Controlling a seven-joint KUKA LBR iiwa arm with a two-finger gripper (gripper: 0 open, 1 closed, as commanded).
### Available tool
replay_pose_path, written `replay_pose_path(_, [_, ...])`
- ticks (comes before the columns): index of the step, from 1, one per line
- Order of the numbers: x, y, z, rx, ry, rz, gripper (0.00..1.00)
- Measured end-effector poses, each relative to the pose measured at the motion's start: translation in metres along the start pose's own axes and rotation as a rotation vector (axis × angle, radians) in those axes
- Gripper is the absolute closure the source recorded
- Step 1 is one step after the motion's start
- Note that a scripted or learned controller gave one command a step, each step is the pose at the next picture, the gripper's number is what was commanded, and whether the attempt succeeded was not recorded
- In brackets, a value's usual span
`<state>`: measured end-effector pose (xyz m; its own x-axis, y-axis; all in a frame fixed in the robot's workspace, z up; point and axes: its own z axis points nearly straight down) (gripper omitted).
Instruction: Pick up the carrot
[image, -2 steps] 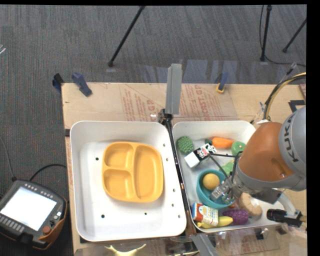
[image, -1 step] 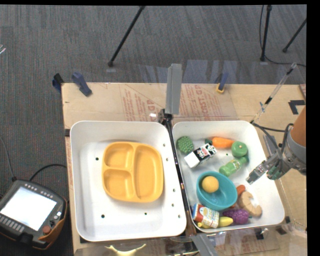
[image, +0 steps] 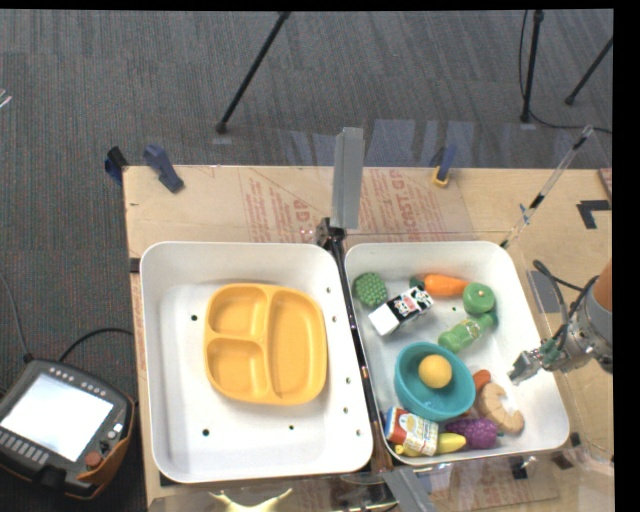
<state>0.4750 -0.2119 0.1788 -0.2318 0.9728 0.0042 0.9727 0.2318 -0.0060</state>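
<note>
Gripper (image: 524, 366) at right edge of right bin (image: 535, 300), low over the wall, nothing between fingers; open or clenched — cannot tell. Nearest: bread roll (image: 497, 405) and teal bowl (image: 432, 385) holding yellow ball (image: 434, 371). Carrot (image: 445, 285) lying at far end of same bin, well apart from gripper. Between them: green apple (image: 478, 298), green pepper (image: 465, 333). Toy cow (image: 401, 309) just beside carrot. Yellow divided plate (image: 266, 343) in left bin (image: 165, 300).
</note>
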Motion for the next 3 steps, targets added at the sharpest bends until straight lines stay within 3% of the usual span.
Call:
replay_pose_path(1, [-0.0013, -0.0005, 0.0106, -0.001, 0.001, 0.123, 1.00])
replay_pose_path(3, [-0.0022, -0.0005, 0.0010, -0.003, -0.002, 0.194, 1.00])
